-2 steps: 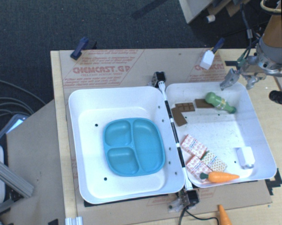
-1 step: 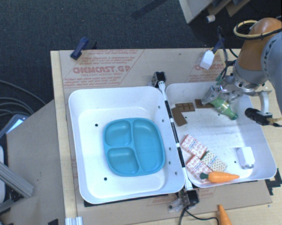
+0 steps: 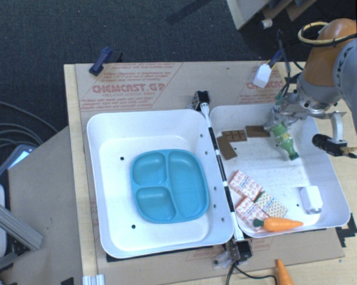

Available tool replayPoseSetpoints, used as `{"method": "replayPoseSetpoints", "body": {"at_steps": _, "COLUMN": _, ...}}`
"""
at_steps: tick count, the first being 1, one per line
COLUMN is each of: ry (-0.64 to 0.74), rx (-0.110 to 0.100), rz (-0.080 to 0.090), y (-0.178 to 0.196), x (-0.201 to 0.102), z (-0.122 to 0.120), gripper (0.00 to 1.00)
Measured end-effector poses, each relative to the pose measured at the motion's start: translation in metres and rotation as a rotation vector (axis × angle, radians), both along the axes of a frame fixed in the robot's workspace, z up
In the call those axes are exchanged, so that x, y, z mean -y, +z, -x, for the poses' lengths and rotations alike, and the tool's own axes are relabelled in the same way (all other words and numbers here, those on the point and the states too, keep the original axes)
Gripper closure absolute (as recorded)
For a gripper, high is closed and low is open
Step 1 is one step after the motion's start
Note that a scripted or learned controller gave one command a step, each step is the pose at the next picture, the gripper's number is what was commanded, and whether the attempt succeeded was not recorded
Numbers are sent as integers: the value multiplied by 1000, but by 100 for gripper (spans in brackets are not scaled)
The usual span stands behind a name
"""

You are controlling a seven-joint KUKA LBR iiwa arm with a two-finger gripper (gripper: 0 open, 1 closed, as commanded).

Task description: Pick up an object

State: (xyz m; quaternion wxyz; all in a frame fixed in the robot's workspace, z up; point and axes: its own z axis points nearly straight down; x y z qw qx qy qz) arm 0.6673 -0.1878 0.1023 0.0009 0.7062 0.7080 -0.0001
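Reaching in from the upper right of the frame, our arm [image 3: 331, 55] has its jaws [image 3: 282, 118] low over the back of the right bin [image 3: 328, 179], right at the top end of a green bottle [image 3: 284, 138]. The bottle lies tilted, pointing toward the lower right, with its upper end tucked under the wrist hardware. Whether the jaws are spread or clenched we cannot tell; the wrist hides them, so we will not claim a hold.

We judge this as the grasp step itself: the arm is down at the bottle, and nothing looks lifted yet. Next we would need the jaws to close squarely across the bottle's narrow body, then rise straight up. Being round and lying at a slant, it could roll or slip out, so a centred pinch matters.

Elsewhere in the right bin we see a brown L-shaped piece [image 3: 230, 142] near the divider, patterned packets [image 3: 252, 198] toward the lower middle, a carrot [image 3: 278, 224] along the near rim, and a small white block [image 3: 311, 199] at the lower right.

A blue divided plate [image 3: 170, 185] sits in the left bin [image 3: 109, 171], well apart from the work. Both bins rest on the bench [image 3: 129, 85].
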Motion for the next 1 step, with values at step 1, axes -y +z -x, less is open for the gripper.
{"method": "replayPoseSetpoints", "body": {"at_steps": 1, "ry": -1, "rx": 1, "rz": -2, "y": 83, "x": -98, "z": 0, "gripper": 100}}
